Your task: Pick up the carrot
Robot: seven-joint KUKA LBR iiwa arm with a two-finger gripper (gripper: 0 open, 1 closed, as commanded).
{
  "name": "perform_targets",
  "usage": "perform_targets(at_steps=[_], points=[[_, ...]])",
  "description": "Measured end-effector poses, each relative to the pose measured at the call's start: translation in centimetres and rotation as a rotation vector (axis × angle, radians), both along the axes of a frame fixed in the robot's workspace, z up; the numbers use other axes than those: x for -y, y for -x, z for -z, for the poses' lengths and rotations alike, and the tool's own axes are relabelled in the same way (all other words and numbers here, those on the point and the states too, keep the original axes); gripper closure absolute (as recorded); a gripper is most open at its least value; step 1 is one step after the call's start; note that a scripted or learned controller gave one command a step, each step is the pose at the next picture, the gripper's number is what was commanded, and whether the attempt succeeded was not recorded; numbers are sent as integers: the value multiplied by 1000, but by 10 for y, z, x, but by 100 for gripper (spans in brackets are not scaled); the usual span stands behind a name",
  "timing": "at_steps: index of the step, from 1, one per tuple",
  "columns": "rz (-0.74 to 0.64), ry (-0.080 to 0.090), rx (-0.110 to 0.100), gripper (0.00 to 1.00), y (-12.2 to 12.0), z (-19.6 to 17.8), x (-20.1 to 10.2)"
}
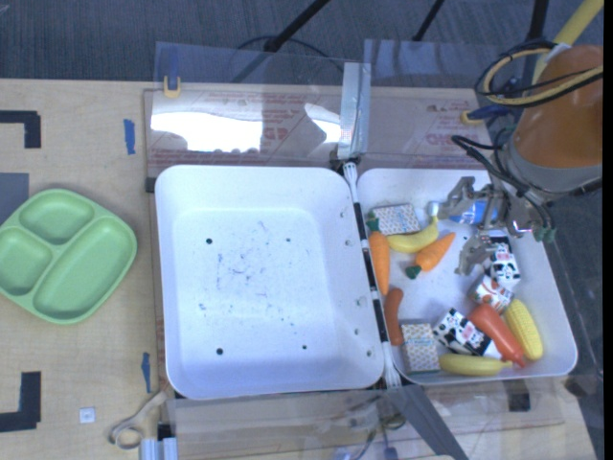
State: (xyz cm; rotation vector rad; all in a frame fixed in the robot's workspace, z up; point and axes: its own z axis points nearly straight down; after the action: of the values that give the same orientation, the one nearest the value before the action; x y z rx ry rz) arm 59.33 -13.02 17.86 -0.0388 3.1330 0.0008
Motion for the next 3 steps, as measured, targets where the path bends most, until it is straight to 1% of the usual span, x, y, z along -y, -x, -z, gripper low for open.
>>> perform_targets(at_steps=[1,2,3], points=[[-164,1,1,0,-22,38,-5],[-161,0,11,100,-24,26,-6],[-230,2,2,100,-31,8,-13]])
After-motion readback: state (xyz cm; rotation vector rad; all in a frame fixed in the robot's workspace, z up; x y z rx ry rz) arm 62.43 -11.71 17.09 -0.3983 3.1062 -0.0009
